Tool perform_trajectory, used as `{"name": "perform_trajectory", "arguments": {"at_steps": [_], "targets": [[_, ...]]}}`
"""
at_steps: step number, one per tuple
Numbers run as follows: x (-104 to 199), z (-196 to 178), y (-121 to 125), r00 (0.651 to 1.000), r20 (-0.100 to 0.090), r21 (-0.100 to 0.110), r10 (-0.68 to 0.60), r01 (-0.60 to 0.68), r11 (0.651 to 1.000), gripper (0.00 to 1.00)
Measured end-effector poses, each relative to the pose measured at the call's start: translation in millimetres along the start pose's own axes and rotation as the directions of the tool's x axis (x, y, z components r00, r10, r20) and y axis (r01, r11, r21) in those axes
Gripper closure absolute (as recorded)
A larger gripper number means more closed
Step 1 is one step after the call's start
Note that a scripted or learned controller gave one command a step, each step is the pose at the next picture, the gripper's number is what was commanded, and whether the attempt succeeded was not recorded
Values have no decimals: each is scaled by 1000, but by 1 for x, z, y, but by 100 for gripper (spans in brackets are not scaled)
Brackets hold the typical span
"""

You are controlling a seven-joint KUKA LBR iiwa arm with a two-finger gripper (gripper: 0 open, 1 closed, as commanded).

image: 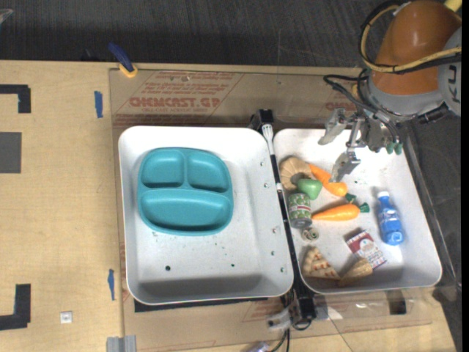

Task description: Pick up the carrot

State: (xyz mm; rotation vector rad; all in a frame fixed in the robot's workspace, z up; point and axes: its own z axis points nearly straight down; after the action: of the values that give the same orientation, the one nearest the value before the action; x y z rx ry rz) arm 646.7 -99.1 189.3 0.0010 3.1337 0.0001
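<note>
An orange carrot (pixel 335 213) with a green top lies across the middle of the right bin (pixel 414 259). A second, shorter orange carrot-like piece (pixel 327 181) lies just above it, next to a green toy (pixel 311 187). My gripper (pixel 339 149) hangs over the upper part of the right bin, above and slightly right of the shorter piece. It is open, with nothing between its fingers, and one fingertip (pixel 343 167) is close to that upper piece.
Around the carrots the right bin holds a small can (pixel 299 208), a blue bottle (pixel 389 218), a red and white packet (pixel 366 246), a pizza slice (pixel 316 264) and a tan round piece (pixel 293 167). A teal divided plate (pixel 185 189) sits in the left bin (pixel 133 270).
</note>
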Motion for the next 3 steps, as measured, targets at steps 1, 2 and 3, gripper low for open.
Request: {"name": "perform_trajectory", "arguments": {"at_steps": [1, 2, 3], "targets": [[28, 90, -8, 986, 3, 0, 169, -169, 986, 0], [25, 78, -8, 986, 12, 1, 167, -167, 986, 100], [25, 79, -7, 986, 11, 1, 166, -166, 986, 0]]}}
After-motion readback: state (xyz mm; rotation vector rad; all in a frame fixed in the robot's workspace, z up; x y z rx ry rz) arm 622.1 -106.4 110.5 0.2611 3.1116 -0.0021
